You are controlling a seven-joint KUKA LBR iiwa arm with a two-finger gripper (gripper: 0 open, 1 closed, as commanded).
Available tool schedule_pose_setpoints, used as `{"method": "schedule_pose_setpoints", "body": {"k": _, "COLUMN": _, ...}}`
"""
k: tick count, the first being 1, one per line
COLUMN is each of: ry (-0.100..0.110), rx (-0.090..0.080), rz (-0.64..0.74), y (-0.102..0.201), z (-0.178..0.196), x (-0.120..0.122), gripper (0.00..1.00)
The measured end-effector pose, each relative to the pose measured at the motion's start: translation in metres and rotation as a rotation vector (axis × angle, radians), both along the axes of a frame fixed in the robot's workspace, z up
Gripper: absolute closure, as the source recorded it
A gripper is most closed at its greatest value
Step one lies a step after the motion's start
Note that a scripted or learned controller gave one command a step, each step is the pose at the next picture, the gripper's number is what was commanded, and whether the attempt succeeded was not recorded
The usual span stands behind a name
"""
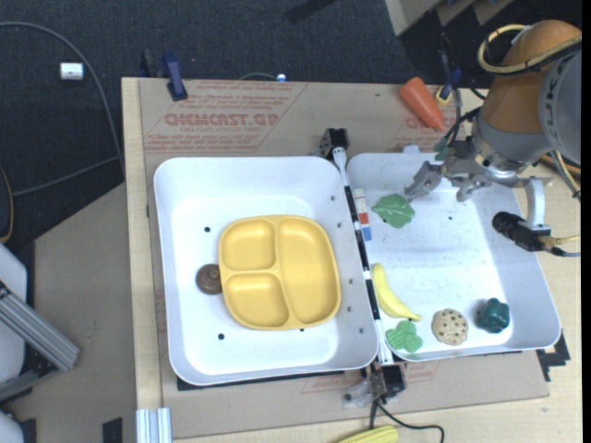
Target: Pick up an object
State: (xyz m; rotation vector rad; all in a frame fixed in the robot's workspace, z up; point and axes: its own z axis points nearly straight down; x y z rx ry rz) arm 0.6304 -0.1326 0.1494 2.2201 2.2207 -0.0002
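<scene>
The grey arm with its orange band is reaching in from the upper right of the frame, and its claw (446, 179) is hanging over the top end of the right white bin (517, 275). Its two metal fingers are spreading apart, released, with nothing between them. Just to the lower left of the claw, a flat green leaf-shaped toy (394, 210) is lying on the bin floor, near but apart from the fingertips; I am judging that as the likeliest target, since the claw is sitting lowest and closest there. The other candidates are crowding the bin's lower edge: a yellow plastic banana (390, 295) against the left wall, a second small green leaf piece (404, 338), a round speckled cookie (450, 326) and a teal lump (493, 316). Over in the left white bin (175, 247), a yellow sectioned plate (278, 272) is lying flat, with a brown disc (209, 279) touching its left rim.
</scene>
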Motion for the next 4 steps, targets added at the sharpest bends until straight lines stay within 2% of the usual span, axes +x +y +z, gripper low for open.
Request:
{"method": "schedule_pose_setpoints", "body": {"k": 1, "ry": -0.002, "rx": 0.001, "rz": 0.000, "y": 0.021, "z": -0.064, "x": 0.015, "gripper": 0.00}}
{"method": "schedule_pose_setpoints", "body": {"k": 2, "ry": 0.003, "rx": 0.002, "rz": 0.001, "y": 0.040, "z": -0.065, "x": 0.004, "gripper": 0.00}}
{"method": "schedule_pose_setpoints", "body": {"k": 3, "ry": -0.003, "rx": 0.002, "rz": 0.001, "y": 0.040, "z": -0.053, "x": 0.006, "gripper": 1.00}}
{"method": "schedule_pose_setpoints", "body": {"k": 4, "ry": -0.002, "rx": 0.002, "rz": 0.001, "y": 0.040, "z": -0.053, "x": 0.006, "gripper": 0.00}}
